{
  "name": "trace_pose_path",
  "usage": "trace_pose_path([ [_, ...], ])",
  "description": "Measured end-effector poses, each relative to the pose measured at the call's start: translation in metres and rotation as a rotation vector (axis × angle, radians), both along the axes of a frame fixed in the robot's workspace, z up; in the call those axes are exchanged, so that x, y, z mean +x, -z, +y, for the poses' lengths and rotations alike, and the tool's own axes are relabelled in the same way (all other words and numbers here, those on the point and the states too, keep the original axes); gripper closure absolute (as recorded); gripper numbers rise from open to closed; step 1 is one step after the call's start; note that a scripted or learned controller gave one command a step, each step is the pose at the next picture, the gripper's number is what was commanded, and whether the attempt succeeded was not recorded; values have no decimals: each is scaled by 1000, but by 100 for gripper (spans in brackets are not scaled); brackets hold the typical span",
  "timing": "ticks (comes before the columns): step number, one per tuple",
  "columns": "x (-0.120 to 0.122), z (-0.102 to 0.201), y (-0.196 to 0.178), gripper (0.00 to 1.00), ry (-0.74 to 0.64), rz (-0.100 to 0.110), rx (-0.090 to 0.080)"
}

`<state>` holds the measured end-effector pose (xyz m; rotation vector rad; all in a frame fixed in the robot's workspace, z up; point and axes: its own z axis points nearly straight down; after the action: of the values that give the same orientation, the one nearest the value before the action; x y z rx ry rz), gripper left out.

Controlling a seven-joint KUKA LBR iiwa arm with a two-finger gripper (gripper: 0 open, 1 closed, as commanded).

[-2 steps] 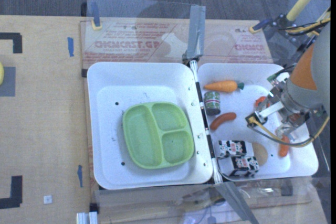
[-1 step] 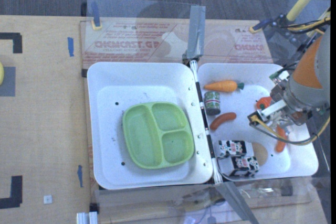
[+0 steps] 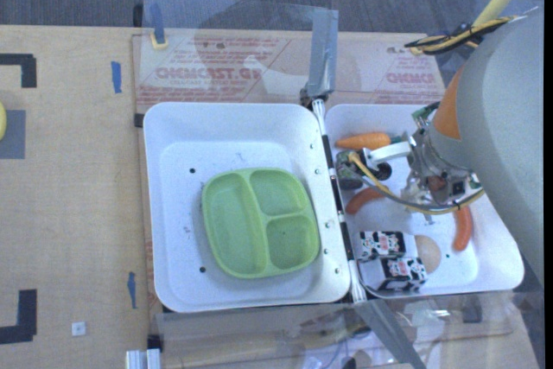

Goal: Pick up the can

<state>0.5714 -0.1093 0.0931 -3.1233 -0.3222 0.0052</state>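
- The smooth grey arm (image 3: pixel 510 117) reached over the right white bin (image 3: pixel 471 272), with its jaws low above the middle of the bin. I could not tell whether they were open or shut, or gripping anything.
- I could not tell where the can lay among the things there.
- Near the jaws lay a tapered orange carrot (image 3: pixel 363 140), two glossy reddish sausages (image 3: pixel 363 201) (image 3: pixel 462 227), two boxy cow-patterned cartons (image 3: pixel 382 244) (image 3: pixel 402 272) and a pale egg (image 3: pixel 428 253).
- The left bin (image 3: pixel 173 151) held a rounded green plate (image 3: pixel 259 222) with three compartments.
- Both bins sat on the pale wooden table (image 3: pixel 69 212).
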Motion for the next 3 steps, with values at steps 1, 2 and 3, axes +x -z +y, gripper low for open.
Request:
trace_pose_path([
  [1,0,0,0,0,0,0,0],
  [2,35,-71,9,0,-42,-1,0],
  [3,-15,-45,8,0,4,-1,1],
])
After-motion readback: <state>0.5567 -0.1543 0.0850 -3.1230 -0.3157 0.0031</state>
